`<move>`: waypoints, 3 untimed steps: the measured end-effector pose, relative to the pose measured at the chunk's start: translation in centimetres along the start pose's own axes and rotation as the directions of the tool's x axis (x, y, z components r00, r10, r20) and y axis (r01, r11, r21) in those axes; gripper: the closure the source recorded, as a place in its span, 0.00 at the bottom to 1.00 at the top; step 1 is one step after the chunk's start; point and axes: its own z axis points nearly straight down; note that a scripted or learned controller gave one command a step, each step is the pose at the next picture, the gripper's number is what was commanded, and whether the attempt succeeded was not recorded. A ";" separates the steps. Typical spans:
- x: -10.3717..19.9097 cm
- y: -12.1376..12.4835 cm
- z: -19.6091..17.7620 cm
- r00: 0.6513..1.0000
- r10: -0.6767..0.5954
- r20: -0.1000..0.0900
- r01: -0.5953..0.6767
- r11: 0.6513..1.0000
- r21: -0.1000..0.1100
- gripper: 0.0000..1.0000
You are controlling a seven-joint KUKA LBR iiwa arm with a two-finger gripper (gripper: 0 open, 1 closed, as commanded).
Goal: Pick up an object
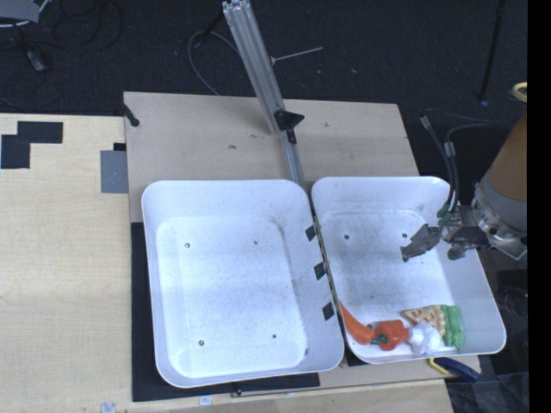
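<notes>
My gripper (435, 249) hangs over the right side of the right bin (379, 198), its body reaching in across the bin's right rim. Its two dark fingers stand apart with bare bin floor between them, so it is open and holds nothing. Below it, along the bin's front edge, lies a cluster of small objects: an orange pointed piece (351, 323), a red piece (390, 334), a tan waffle-patterned piece (427, 317), a green piece (454, 326) and a small white piece (422, 341). The gripper is well apart from this cluster.
The left bin (164, 231) sits beside the right one, with black clips (320, 270) on the shared rims. A metal rail (261, 71) slants up from the bins' back. The grey and orange arm (516, 175) stands at the far right.
</notes>
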 end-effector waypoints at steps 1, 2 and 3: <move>-3.2 -2.4 15.3 1.000 0.000 0.000 0.000 1.000 -0.001 0.00; -1.0 10.8 15.2 1.000 -0.003 0.000 0.003 1.000 -0.002 0.00; -1.1 10.8 14.1 1.000 -0.002 0.000 0.002 1.000 -0.003 1.00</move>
